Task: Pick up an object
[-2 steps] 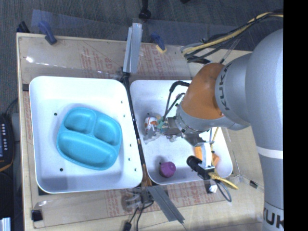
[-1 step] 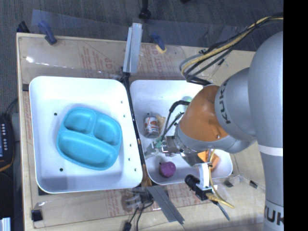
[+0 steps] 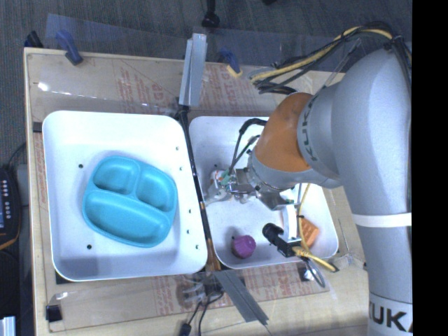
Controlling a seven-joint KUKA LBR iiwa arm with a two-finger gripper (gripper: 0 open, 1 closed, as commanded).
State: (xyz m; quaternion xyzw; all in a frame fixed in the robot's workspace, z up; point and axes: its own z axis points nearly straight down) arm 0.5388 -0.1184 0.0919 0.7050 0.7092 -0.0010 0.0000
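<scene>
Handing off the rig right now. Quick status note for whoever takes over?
The end effector sits low in the right white bin, near its left wall; no held object can be seen.
A small purple round object lies on that bin's floor near the front, apart from the end effector.
An orange wedge-shaped piece lies by the right wall, partly hidden.
A blue three-compartment plastic tray lies in the left white bin.
Done: no pick confirmed. Left: grasp and lift one object.

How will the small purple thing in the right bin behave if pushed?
The purple thing looks rounded, so it will probably roll across the right bin floor. Being small, it is likely light. It lies near the front wall, which may stop it.
</scene>
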